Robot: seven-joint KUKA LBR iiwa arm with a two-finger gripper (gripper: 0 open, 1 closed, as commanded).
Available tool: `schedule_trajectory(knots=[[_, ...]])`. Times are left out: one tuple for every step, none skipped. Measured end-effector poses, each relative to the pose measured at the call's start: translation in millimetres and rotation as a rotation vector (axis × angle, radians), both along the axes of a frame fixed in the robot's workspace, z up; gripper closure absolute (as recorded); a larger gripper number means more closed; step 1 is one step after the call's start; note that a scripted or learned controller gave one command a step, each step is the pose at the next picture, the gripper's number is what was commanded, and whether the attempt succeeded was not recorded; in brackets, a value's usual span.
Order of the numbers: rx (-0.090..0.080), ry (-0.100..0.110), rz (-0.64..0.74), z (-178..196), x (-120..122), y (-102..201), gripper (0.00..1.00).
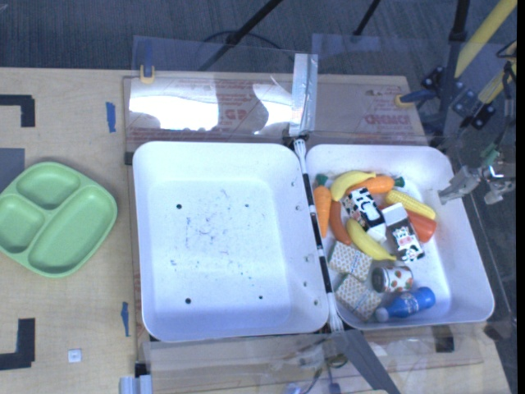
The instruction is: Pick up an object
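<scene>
White plastic fills my view near the front: the shallow right-hand bin point(472, 261) holds the whole heap, with a blue bottle point(408, 303), a small printed can point(392, 279) and checkered wafers point(349, 263) nearest me, then yellow bananas point(369, 240), black-and-white cartons point(367, 207) and orange carrots point(322, 208) behind. The left-hand white bin point(217, 232) shows just scuffs, and a green divided plate point(53, 217) sits on the bench well apart. My gripper point(476, 179) hangs at the far right rim (fingers unreadable from here, I cannot tell their spread), so the heap lies left and nearer, bananas running diagonally.
</scene>
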State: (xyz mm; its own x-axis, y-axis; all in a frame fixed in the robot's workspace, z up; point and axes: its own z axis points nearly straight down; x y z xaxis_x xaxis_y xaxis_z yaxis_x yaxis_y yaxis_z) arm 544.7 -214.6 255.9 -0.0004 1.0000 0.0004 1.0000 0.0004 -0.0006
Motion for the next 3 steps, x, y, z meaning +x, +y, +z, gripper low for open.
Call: schedule_trajectory(knots=[[0.0,-0.001,0.312,-39.2,27.2,-8.6,0.0],[0.0,-0.003,0.674,-103.7,51.8,-8.1,0.0],[0.009,0.003,0.739,-168.6,110.4,-4.8,0.0]])
